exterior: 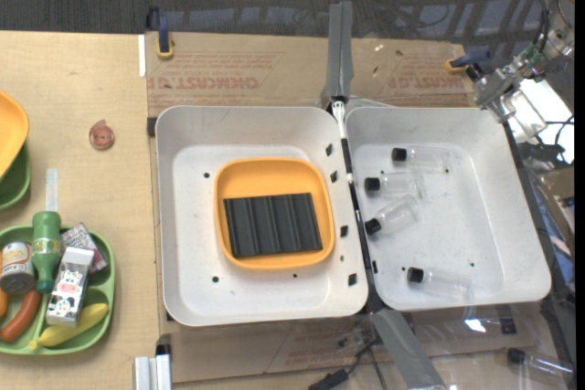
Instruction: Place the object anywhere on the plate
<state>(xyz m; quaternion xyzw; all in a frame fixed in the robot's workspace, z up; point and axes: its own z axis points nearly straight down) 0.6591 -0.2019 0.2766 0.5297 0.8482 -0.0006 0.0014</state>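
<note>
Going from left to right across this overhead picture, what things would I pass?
Green tray of toy food → small pink disc → left white bin holding the orange plate → right white bin with clear black-capped vials → the robot's tool.

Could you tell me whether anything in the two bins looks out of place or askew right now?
Nothing looks damaged or spilled. Four clear vials with black caps lie scattered on their sides in the right bin, at different angles. The orange plate sits squarely in the left bin.

bins (183, 288): white, smooth, glossy plastic | plate (274, 173): yellow, satin plastic | tray insert (272, 225): dark, matt, ribbed | vials (402, 213): clear plastic, black caps | bench (73, 87): pale wood, matt
</note>
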